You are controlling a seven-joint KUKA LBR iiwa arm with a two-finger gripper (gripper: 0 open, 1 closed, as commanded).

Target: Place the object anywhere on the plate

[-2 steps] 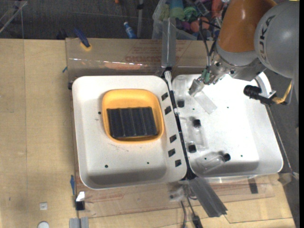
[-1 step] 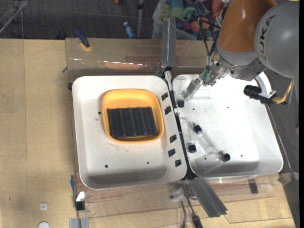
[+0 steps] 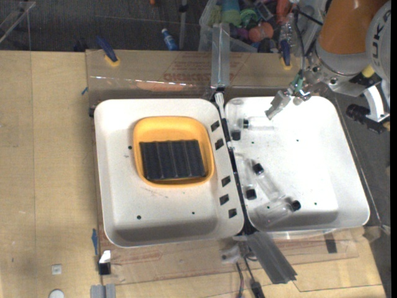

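While the claw (image 3: 274, 110) hangs — grip unclear — a yellow plate (image 3: 173, 127) sits in the left bin (image 3: 118, 166).

Even overhead light falls on my bench, bright enough that the two shallow white plastic bins (image 3: 298, 160) nearly wash out. Soft shadows lie just under their near rims. Clear plastic pieces inside the right bin catch pale glare. Beyond the bins the background is dim, grainy and slightly soft.

One fixed overhead camera looks slantwise onto both bins (image 3: 118, 225).
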